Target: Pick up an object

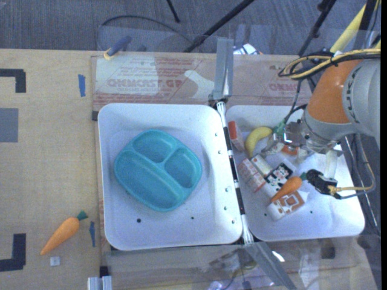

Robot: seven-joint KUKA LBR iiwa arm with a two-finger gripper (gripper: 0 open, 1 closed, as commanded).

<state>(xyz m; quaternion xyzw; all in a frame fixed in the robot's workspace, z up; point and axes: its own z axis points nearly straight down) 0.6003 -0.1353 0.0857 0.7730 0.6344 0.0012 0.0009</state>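
The gripper [289, 142] is hovering in the right bin [351, 222]; its grip state cannot be told. Just below it, the toy carrot [286, 189] is lying, likely light, rigid, slippery; pinching mid-body seems safest.

arm: grey with orange band, reaching in from right, bent downward | gripper [289, 142]: lowered, wrist above | cables trailing along arm

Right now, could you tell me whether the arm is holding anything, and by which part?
It cannot be told: the gripper sits low over the clutter in the right bin, beside the banana, with no item visibly held.
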